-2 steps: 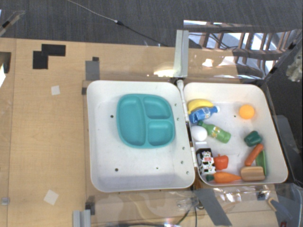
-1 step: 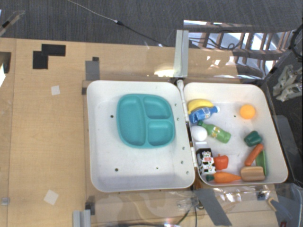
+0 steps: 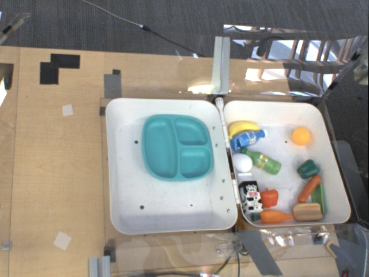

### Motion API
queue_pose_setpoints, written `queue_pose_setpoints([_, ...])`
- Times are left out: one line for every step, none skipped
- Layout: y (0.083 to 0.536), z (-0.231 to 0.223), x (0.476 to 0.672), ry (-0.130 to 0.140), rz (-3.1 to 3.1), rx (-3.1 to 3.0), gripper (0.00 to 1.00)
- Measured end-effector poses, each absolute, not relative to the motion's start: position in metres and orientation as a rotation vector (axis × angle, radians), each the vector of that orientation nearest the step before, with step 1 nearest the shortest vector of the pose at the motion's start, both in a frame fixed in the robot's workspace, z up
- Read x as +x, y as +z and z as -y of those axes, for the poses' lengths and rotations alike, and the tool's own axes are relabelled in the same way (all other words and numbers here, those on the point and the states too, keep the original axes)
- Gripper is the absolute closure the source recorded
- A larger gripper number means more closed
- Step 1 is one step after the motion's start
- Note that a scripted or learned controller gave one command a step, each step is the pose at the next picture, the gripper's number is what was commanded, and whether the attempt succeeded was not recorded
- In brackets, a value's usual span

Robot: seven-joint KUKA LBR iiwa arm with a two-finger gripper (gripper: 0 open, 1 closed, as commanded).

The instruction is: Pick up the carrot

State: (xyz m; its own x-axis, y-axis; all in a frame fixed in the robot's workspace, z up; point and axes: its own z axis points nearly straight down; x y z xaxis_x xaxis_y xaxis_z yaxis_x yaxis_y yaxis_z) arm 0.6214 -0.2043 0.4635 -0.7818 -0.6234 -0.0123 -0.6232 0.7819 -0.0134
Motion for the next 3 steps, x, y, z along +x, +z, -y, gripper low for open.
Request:
queue_pose_setpoints([0.461, 0.205, 0.576, -0.009, -2.69, -1.606, 1.0])
queue_pose_setpoints([0.304, 0.205, 0.544, 0.003, -2.462, -1.947, 1.0])
queue_pose_setpoints([0.434, 0.205, 0.545, -0.028, -2.326, -2.095, 1.0])
